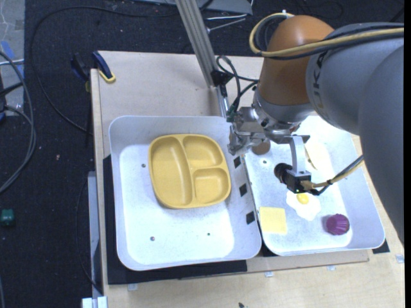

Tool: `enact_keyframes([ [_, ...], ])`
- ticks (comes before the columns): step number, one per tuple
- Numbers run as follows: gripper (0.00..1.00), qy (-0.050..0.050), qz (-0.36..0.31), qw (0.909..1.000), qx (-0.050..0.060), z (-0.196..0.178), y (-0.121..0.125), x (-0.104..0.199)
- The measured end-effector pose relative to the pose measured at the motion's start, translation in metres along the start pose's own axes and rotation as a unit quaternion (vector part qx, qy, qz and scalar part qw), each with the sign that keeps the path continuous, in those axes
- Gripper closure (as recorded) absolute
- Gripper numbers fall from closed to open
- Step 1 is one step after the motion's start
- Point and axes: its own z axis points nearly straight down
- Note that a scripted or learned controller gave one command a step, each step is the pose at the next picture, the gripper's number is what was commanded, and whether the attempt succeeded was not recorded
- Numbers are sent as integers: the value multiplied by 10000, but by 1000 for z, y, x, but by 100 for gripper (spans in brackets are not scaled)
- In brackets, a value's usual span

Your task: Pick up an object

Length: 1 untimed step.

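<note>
Below the orange wrist, the hand (257, 143) is seen near the bins' divider; its opening cannot be told. Nearest it lies a brown object (261, 148), partly hidden. A rim strike or missed grasp is judged possible.

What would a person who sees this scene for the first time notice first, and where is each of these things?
The big grey arm with its orange band fills the upper right and hangs over the right bin. A yellow divided plate lies alone in the left bin. In the right bin, near its front, lie a yellow square slice, a fried egg toy and a small purple object.
</note>
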Motion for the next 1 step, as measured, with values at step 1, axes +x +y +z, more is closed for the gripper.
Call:
enact_keyframes([
  [1, 100, -1, 4, 10000, 14, -2, -17, 42],
])
